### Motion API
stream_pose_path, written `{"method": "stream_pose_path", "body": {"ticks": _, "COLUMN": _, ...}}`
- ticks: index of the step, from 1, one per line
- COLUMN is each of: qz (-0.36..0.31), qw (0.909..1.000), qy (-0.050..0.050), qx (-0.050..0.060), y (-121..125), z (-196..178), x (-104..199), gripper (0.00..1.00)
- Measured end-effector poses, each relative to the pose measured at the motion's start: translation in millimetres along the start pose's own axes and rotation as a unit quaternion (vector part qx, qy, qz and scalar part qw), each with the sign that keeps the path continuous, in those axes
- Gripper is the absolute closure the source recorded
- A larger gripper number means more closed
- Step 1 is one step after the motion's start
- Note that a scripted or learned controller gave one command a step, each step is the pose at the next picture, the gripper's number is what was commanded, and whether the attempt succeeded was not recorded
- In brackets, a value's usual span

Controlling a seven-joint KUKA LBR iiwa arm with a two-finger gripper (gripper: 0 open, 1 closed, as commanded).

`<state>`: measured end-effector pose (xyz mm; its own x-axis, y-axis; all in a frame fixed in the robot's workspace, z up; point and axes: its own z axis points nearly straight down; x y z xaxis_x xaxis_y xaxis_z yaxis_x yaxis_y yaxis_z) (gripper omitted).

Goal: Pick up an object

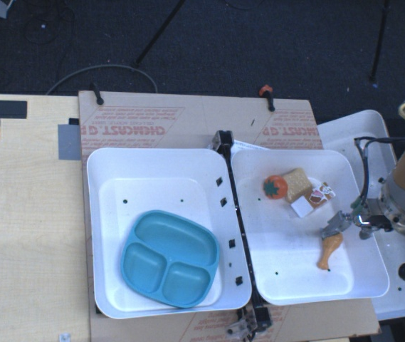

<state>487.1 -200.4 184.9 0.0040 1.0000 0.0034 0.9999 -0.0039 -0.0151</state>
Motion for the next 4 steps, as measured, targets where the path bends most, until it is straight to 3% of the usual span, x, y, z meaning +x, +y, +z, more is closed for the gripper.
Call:
{"method": "stream_pose_path", "body": {"ticks": 1, "qz": -0.002, "qw": 1.0000, "qy": -0.001, "qx": -0.006, "y": 3.0, "z": -6.9, "x": 0.2, "gripper": 0.00}}
{"method": "stream_pose_path", "body": {"ticks": 3, "qz": -0.002, "qw": 1.0000, "qy": 0.000, "qx": -0.004, "y": 7.1, "z": 94.1, "x": -4.1, "gripper": 0.00}}
{"method": "stream_pose_path", "body": {"ticks": 4, "qz": 0.001, "qw": 1.0000, "qy": -0.001, "qx": -0.005, "y": 7.6, "z": 81.2, "x": -5.9, "gripper": 1.00}}
